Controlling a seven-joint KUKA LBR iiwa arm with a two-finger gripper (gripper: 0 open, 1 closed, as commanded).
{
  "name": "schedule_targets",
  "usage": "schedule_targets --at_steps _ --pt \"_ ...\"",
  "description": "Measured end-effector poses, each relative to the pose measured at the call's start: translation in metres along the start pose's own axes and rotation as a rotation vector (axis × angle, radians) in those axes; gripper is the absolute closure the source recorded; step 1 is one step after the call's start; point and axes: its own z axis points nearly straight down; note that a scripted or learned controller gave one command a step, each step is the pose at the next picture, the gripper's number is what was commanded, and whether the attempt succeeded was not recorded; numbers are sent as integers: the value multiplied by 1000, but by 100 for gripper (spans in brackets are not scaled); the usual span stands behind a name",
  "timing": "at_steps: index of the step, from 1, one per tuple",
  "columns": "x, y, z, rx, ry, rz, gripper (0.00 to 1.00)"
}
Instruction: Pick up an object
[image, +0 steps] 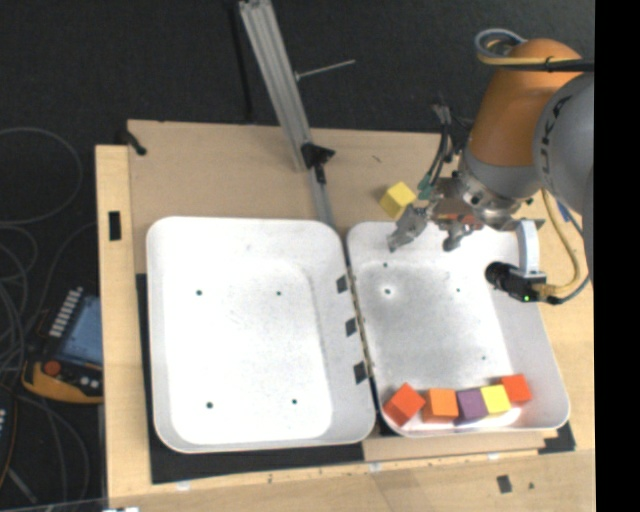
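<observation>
Item: yellow cube (398, 199). Location: on the bare tabletop (220, 170), outside both bins, just beyond the far left corner of the right bin (545, 345). Not boxed in on any side I can see. It lies just to the view's left of my jaws (428, 231) and a little toward the far edge. The cube is roughly as wide as it is long, so it has no long axis to line up with.

Item: my jaws. State: spread apart, two grey fingers splayed, nothing between them. Position: hanging over the far rim of the right bin, near the cube but not touching it.

Judgement: the yellow cube is the nearest candidate. Taking it calls for a short shift toward the view's left and away over the rim, then a descent. The bin's raised rim lies between us and is the one thing that might catch a finger.

Item: row of blocks along the near wall of the right bin, well apart from my jaws: orange-red block (405, 403), orange block (442, 402), purple block (470, 403), yellow block (496, 399), red block (516, 389). They sit touching one another, which would make a clean grasp harder.

Item: left bin (165, 300), white, beside the right one.

Item: metal rail (285, 95), slanting across the far tabletop, left of the cube.
</observation>
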Motion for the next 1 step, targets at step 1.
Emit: schedule_targets --at_steps 1 --pt "-63 -70 55 9 -3 8 0"
